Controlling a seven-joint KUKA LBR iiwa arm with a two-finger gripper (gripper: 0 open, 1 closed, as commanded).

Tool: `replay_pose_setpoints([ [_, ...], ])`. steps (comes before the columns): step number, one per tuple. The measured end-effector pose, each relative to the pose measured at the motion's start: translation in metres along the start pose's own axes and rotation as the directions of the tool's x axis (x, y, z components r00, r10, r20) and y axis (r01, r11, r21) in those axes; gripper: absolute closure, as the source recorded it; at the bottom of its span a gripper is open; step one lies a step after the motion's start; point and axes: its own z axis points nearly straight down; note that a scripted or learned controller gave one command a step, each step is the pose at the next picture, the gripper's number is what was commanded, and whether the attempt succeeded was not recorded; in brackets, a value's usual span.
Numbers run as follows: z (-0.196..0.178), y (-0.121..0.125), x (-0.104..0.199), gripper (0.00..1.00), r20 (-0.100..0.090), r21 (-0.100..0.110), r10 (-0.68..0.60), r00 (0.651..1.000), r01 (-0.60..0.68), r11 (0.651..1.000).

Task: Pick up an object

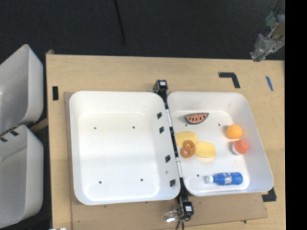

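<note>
The right bin (249, 110) holds several small objects. A watermelon slice (196, 118) lies near its back. An orange ball (234, 131) and a red-and-white piece (240, 147) sit toward the right wall. Two yellow pieces (205, 149) lie in the middle with a brown ring (187, 149) resting on them. A blue bottle (225, 178) lies on its side near the front. My gripper (266, 44) hangs at the upper right, beyond the bench's far edge and well away from the bins.
The left bin (76, 128) sits beside the right one, joined along a black-clipped seam (169, 138). White containers (17, 90) stand off the bench's left side. Black and blue tape marks (230, 78) lie on the bench behind the right bin.
</note>
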Motion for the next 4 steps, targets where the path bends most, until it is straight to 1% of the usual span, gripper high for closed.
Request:
replay_pose_setpoints([
  [1, 0.087, -0.013, 0.061, 1.00, -0.008, 0.018, -0.007, 1.000, 0.007, 1.000],
  [2, -0.006, 0.000, 0.016, 1.00, 0.000, -0.001, 0.000, 1.000, 0.000, 1.000],
  [3, -0.035, 0.000, -0.017, 1.00, -0.002, 0.006, 0.000, 1.000, 0.000, 1.000],
  [4, 0.096, -0.002, 0.058, 1.00, -0.010, 0.022, -0.008, 1.000, 0.009, 1.000],
])
